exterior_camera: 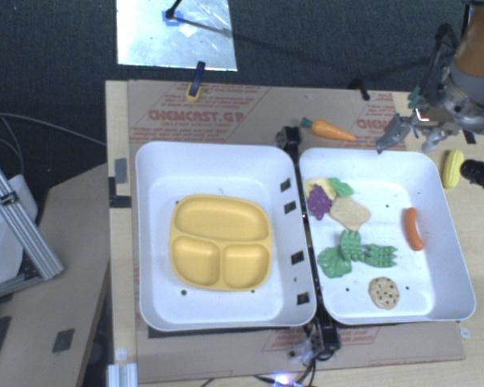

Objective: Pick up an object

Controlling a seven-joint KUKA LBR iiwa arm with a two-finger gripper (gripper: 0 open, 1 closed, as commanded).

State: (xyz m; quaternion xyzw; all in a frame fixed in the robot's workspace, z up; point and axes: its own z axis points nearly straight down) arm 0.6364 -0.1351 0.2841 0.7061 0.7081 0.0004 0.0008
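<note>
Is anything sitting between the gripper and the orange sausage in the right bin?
Nothing visible does. The gripper hangs above the right white bin's far rim, and bare bin floor lies between there and the orange toy sausage.

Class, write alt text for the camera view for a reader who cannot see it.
A robot arm's claw hovers above the far edge of the right bin, which holds toy foods; the left bin holds a yellow divided tray. A toy carrot lies outside.

Toy foods scattered flat in the right bin: cookie, sausage, grapes, greens.
</note>
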